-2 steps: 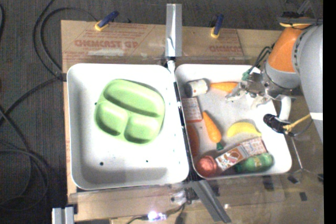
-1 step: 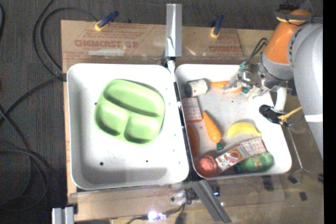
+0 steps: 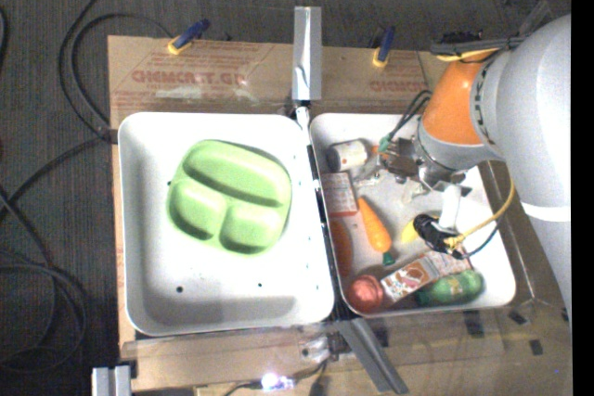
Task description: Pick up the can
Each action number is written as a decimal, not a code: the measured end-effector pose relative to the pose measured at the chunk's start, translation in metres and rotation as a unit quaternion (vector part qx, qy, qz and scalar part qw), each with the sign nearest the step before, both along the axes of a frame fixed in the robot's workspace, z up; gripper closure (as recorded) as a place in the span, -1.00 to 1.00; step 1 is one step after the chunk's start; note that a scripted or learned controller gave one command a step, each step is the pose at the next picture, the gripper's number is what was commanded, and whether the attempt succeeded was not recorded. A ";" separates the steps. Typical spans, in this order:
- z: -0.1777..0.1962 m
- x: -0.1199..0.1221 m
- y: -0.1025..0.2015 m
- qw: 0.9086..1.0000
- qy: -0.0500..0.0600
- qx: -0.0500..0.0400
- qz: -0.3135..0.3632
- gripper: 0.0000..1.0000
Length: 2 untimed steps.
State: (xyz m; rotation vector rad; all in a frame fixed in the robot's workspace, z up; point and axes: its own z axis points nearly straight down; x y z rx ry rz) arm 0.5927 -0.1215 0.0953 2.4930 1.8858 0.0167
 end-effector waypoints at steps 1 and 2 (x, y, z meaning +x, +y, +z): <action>-0.002 0.056 -0.018 0.993 0.062 0.011 -0.096 -1.00; -0.004 0.047 0.003 0.941 0.049 -0.003 -0.334 -1.00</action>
